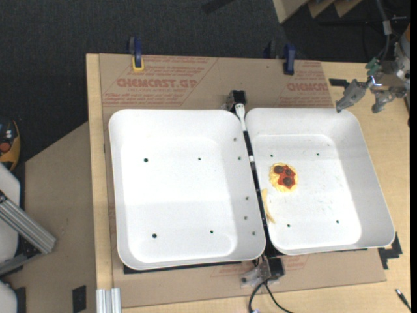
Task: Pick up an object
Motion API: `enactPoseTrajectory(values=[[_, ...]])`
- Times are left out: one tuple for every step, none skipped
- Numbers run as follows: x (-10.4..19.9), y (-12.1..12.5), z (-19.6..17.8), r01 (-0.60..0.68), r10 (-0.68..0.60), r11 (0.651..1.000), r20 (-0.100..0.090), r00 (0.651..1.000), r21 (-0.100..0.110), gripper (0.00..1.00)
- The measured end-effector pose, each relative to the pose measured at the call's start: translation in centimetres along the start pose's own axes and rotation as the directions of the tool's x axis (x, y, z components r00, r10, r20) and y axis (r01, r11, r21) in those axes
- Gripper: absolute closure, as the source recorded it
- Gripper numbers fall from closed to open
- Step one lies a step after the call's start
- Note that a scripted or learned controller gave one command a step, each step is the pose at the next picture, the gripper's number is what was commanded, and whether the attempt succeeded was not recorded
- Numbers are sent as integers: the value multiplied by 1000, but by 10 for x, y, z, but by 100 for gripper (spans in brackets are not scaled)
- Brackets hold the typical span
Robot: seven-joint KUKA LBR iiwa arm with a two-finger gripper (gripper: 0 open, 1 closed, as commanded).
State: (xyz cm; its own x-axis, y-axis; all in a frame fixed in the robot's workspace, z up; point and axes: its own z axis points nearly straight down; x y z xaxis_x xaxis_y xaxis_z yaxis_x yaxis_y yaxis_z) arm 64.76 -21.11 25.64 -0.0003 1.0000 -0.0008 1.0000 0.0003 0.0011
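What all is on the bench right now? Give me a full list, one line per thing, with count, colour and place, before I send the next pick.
White bins: 2, white, side by side on the bench; left one and right one.
Toy pizza piece: 1, yellow with red and dark spots, in the right bin near its left wall.
Yellow strip: 1, pale yellow, lying against the right bin's left wall, just below the pizza piece; too small to identify.
Clamps: 2, blue, on the board's far edge; second at.
Brown board: 1, brown with red lettering, under both bins.
Gripper: 1, grey, beyond the right bin's far right corner, fingers spread, nothing between them.
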Motion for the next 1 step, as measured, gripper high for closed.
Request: enactPoseTrajectory(values=[[0,1,-11,1,-1,1000,2,1000,-4,100]])
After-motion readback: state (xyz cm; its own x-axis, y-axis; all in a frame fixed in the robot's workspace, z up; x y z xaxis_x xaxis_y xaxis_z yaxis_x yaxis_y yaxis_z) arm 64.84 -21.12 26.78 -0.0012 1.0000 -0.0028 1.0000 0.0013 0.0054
